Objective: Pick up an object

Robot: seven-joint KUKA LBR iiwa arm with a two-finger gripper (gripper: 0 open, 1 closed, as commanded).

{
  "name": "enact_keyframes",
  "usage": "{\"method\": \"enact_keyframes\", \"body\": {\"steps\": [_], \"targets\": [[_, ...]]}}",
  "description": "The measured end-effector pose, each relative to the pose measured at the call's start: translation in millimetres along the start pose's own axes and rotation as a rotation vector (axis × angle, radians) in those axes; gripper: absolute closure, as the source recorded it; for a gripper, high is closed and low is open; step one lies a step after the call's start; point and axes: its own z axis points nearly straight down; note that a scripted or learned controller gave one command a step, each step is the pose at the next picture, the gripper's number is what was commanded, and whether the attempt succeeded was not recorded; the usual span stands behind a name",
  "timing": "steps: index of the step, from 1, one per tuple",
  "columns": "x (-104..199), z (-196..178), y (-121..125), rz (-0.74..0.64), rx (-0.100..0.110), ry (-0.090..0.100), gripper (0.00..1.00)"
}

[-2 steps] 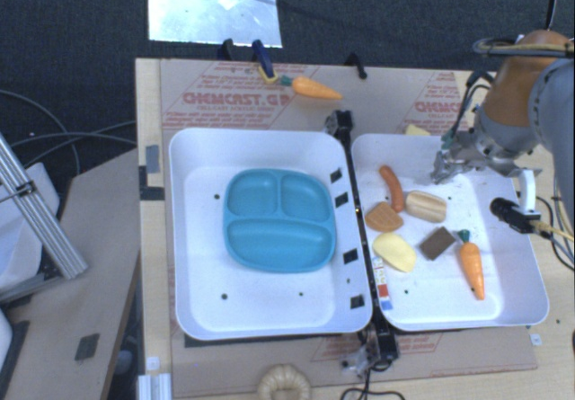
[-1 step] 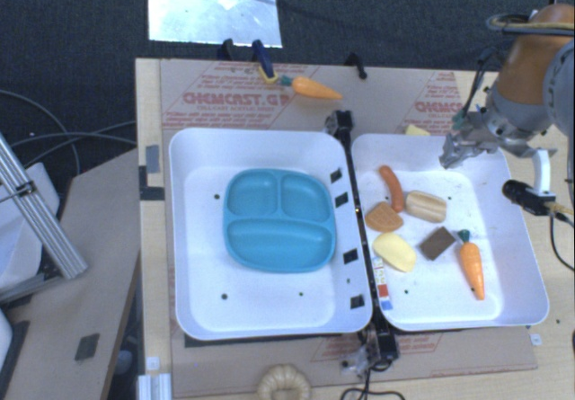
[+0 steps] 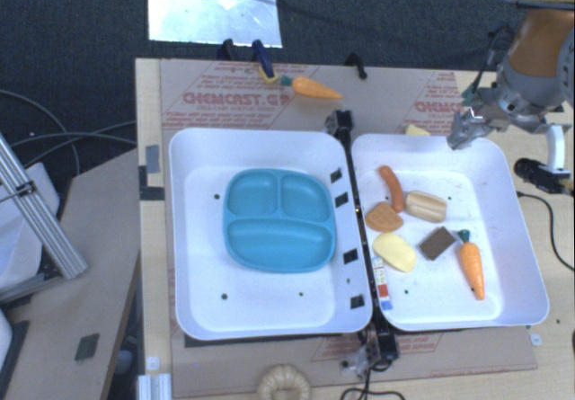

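The right bin (image 3: 503, 209) holds several toy foods: a red sausage (image 3: 391, 186), a tan bread roll (image 3: 426, 206), an orange wedge (image 3: 384, 217), a pale yellow lump (image 3: 394, 253), a brown block (image 3: 437, 243) and a carrot (image 3: 472, 269). My gripper (image 3: 467, 127) hangs over the far rim of the right bin, above and to the right of the foods and apart from all of them. Nothing shows in its grasp.
A blue divided plate (image 3: 278, 219) lies in the left bin (image 3: 198, 209). Behind the bins, a second carrot (image 3: 311, 87) rests on the cardboard, and a small yellow piece (image 3: 416, 129) sits just outside the right bin's far rim. A beige ring (image 3: 284, 383) lies at the front edge.
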Motion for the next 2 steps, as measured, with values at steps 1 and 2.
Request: {"method": "enact_keyframes", "body": {"steps": [1, 2], "targets": [[0, -31, 2, 0.001, 0.003, 0.001, 1.0], [29, -22, -41, 0.002, 0.01, 0.001, 1.0]]}}
